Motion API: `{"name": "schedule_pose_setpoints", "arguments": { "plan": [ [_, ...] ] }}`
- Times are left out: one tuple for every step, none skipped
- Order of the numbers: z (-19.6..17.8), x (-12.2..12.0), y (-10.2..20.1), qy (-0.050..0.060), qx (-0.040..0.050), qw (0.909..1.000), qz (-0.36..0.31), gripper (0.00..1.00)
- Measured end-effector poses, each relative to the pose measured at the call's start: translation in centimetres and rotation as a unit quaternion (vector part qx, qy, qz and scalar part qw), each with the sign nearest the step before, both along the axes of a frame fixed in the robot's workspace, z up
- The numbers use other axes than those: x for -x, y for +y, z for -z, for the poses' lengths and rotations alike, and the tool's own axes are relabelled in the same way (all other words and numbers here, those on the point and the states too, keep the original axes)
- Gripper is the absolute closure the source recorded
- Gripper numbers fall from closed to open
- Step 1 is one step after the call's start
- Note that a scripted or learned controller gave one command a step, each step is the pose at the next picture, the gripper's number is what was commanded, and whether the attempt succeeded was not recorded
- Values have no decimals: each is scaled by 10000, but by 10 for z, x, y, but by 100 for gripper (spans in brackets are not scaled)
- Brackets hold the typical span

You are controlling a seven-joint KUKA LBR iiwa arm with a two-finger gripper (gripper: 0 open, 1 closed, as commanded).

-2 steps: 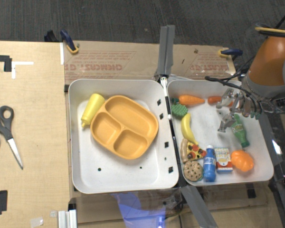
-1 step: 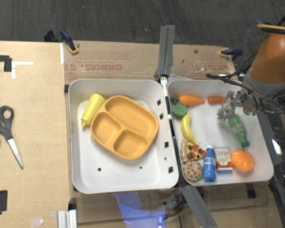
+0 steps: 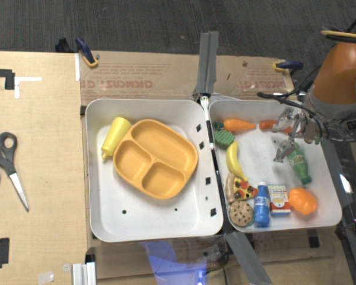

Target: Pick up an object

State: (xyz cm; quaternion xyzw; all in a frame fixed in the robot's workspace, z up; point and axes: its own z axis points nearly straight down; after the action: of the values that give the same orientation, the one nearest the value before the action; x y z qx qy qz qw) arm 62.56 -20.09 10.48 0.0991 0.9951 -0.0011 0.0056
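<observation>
Camera view shows the gripper (image 3: pixel 286 141) low over the right bin (image 3: pixel 326 221), near its far right side, with the orange-banded arm (image 3: pixel 338 76) coming in from the right. Whether it is released or clenched I cannot tell, and nothing visibly sits in its grasp. A green bottle (image 3: pixel 299 166) lies just beside and below it. A carrot (image 3: pixel 240 124) rests at the bin's far edge, with a green piece (image 3: pixel 224 138) under it and a banana (image 3: pixel 234 160) along the left wall. Near the front lie a pizza slice (image 3: pixel 241 189), a cookie (image 3: pixel 241 214), a blue bottle (image 3: pixel 261 205), a small carton (image 3: pixel 277 198) and an orange (image 3: pixel 302 200). The left bin (image 3: pixel 101 218) holds a divided yellow tray (image 3: pixel 155 158) with a yellow bottle (image 3: pixel 114 136) touching its left edge. Scissors (image 3: pixel 9 165) lie on the bench to the left.
</observation>
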Motion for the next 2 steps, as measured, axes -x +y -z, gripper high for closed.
{"name": "schedule_pose_setpoints", "arguments": {
  "plan": [
    [12,26,-21,33,-10,10000,42,0],
    [11,7,29,25,-11,9994,-350,0]
  ]
}}
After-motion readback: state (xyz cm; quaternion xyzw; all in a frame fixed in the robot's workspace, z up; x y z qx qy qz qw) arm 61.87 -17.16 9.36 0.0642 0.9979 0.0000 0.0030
